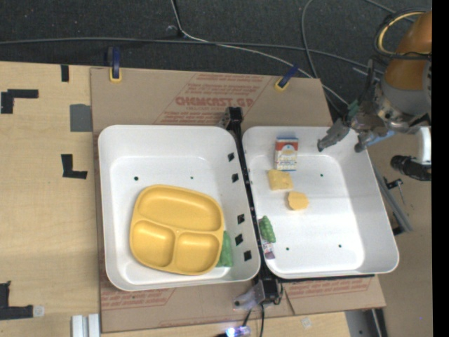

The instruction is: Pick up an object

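Observation:
My gripper (pixel 345 140) hangs over the far right edge of the right bin (pixel 351 251), its two fingers spread apart with nothing between them. Left of it in that bin lie a small white and orange carton (pixel 286 152), a yellow cheese-like wedge (pixel 280 180) and a rounder yellow piece (pixel 297 201). A green packet (pixel 266 232) lies against the bin's left wall. The gripper is to the right of the carton, apart from every object.
The left bin (pixel 119 167) holds a yellow divided plate (pixel 177 229) with a green item (pixel 226 250) at its right edge. Black clips line the divider between the bins. Cables run across the dark background above the cardboard (pixel 210 97).

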Available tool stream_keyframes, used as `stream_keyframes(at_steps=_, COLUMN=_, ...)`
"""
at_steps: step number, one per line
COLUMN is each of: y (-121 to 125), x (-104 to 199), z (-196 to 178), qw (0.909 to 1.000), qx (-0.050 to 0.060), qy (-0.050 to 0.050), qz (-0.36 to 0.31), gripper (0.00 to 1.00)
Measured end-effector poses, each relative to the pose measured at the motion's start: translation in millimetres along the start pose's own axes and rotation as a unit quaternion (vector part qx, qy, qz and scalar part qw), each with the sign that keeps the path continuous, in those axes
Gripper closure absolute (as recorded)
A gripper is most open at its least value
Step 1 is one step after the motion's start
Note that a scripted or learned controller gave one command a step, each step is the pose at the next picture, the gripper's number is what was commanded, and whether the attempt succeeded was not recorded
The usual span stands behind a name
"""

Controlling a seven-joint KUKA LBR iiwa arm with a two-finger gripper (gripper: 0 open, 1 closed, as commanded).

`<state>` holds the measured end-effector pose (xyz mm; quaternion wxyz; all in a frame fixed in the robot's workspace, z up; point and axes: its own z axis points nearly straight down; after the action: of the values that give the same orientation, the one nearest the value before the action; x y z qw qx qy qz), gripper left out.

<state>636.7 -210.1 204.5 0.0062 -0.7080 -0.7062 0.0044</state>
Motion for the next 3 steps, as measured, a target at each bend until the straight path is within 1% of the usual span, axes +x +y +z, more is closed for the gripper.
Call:
stream_keyframes(at_steps=1, y=3.0, x=0.3, z=-9.3, qw=1.0, qx=-0.007, qy=-0.002, qz=-0.002, gripper=0.0)
stream_keyframes(at_steps=2, y=-6.0, x=-4.2, z=42.5, qw=1.0, qx=-0.005, qy=-0.002, qz=-0.002, gripper=0.0)
stream_keyframes(at_steps=3, y=-8.3, x=2.6, z=88.3, qw=1.0, qx=-0.005, qy=-0.002, qz=-0.002, gripper=0.0)
